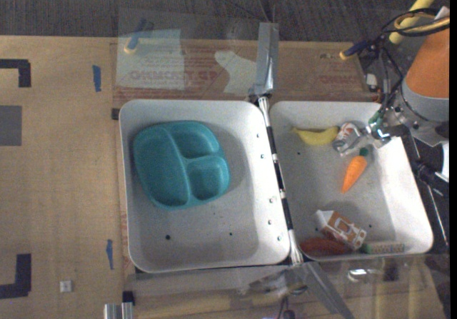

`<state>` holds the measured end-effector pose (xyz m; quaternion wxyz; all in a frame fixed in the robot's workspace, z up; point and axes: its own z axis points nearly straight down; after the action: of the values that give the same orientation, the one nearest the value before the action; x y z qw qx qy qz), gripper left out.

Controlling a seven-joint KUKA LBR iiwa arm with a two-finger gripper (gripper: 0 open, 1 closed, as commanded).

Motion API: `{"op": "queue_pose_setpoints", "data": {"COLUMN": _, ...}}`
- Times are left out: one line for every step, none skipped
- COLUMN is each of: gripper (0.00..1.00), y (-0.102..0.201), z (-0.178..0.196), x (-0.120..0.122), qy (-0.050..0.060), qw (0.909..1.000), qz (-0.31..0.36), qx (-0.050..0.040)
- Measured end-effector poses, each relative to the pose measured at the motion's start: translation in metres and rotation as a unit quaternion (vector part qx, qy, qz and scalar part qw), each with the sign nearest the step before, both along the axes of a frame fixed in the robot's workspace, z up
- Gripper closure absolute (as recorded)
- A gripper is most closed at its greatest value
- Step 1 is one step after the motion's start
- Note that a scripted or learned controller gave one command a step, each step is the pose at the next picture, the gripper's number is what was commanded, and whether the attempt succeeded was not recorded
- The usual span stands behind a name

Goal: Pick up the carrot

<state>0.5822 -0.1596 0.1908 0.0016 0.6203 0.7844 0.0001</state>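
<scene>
Two things lie nearest: a small carton (pixel 341 228) and a reddish thing (pixel 321 245). Farther up, the carrot (pixel 354 172) rests loose in the right bin (pixel 415 203). The gripper (pixel 353 140) hovers just above its green top, so I think it is reaching. Whether it is open, I cannot tell. Next it must drop over the carrot. A banana (pixel 316 135) lies near.

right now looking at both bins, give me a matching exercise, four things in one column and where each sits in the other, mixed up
Things:
1. carrot
2. banana
3. teal divided plate
4. small carton

Places:
A. left bin
B. right bin, far edge, left of the gripper
C. right bin, near edge
D. right bin, just below the gripper

Pairs: 1-D, 2-B, 3-A, 4-C
</scene>
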Motion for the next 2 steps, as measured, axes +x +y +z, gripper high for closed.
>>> {"op": "queue_pose_setpoints", "data": {"gripper": 0.0, "y": -0.036, "z": -0.103, "x": -0.024, "qy": -0.002, "qw": 0.9991, "qz": 0.043, "qx": 0.0}}
{"op": "queue_pose_setpoints", "data": {"gripper": 0.0, "y": -0.062, "z": -0.103, "x": -0.01, "qy": -0.003, "qw": 0.9913, "qz": 0.132, "qx": -0.0005}}
